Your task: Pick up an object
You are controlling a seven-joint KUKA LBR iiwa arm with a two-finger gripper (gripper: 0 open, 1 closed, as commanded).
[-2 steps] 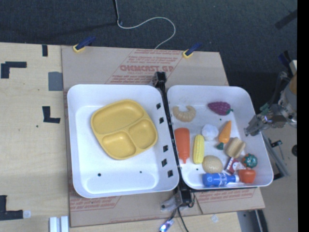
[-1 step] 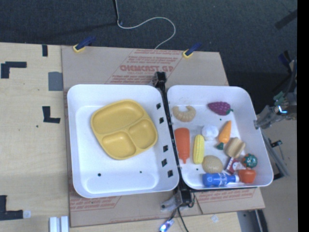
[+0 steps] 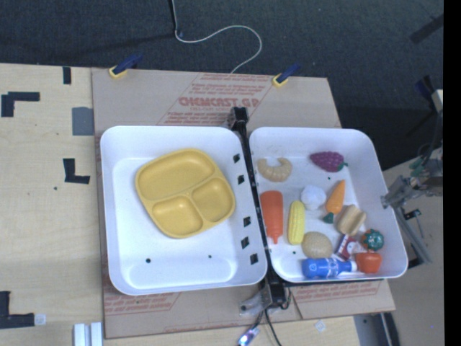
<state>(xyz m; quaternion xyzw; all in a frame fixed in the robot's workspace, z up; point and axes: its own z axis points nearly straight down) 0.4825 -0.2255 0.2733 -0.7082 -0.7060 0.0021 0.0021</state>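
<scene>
Beside the right bin's [image 3: 360, 139] outer wall, at the edge of the camera view, the gripper [image 3: 407, 189] sits outside the bin and not over anything in it. It is too small and blurred to tell whether it is released or clenched, and nothing can be seen in its grasp. My reading is that it is parked clear of the bin so the camera can see all the contents before a pick is chosen.

All the loose pieces are toy foods gathered in the right bin, probably so that any reach from the right meets something. Nearest the gripper are the roll [image 3: 351, 220], the carrot [image 3: 335, 197] and a green ball [image 3: 372, 239]; these lie just inside the wall it waits behind. A red piece [image 3: 369, 262] and a blue bottle [image 3: 328, 268] lie along the near wall, close together and touching or nearly so. The grapes [image 3: 328, 161] lie apart from the rest, near the far wall. The corn [image 3: 296, 222], potato [image 3: 316, 244], a white ball [image 3: 312, 195], a pastry [image 3: 275, 169] and a sausage [image 3: 271, 215] lie farther left, toward the divider.

The left bin [image 3: 115, 193] holds a yellow plate [image 3: 184, 193], lying flat and well apart from the gripper.

The grapes look like the easiest target, having room around them; the crowded corner by the bottle risks a jammed or glancing grasp.
</scene>
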